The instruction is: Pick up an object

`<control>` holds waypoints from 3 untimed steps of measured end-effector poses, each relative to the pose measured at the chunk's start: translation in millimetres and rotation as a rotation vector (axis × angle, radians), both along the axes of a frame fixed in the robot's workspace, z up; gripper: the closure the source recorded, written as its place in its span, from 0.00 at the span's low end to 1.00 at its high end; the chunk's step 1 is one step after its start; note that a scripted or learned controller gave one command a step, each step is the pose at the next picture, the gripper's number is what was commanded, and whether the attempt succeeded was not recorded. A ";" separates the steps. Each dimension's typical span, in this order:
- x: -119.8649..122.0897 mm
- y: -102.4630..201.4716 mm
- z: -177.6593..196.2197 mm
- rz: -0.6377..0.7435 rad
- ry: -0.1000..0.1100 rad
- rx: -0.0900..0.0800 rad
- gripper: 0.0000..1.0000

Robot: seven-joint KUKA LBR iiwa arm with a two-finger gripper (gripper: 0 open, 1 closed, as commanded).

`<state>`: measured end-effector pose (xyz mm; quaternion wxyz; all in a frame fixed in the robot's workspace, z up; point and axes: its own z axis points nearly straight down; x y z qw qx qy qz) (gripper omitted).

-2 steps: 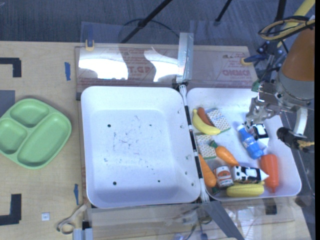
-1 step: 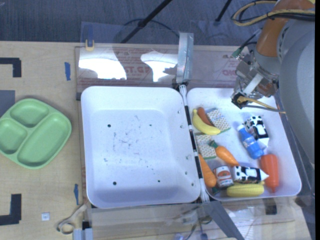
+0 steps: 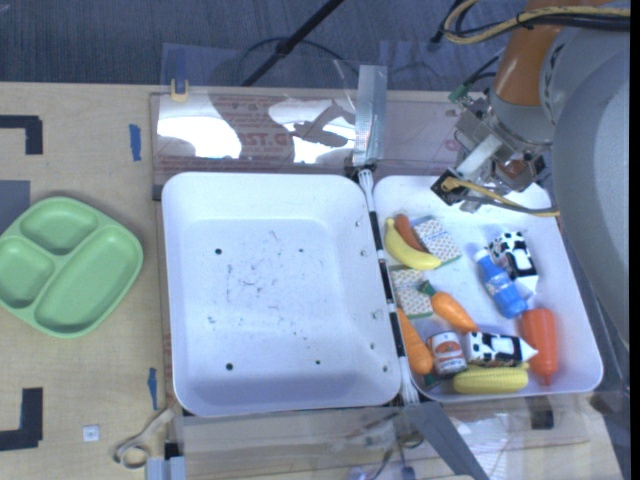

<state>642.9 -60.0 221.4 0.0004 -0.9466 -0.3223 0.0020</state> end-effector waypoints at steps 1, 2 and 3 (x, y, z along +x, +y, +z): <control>6.1 27.9 -13.2 -0.226 0.001 -0.001 1.00; 1.7 -17.7 -15.1 -0.441 -0.001 0.001 1.00; 1.7 -17.8 -15.1 -0.441 -0.001 0.001 0.00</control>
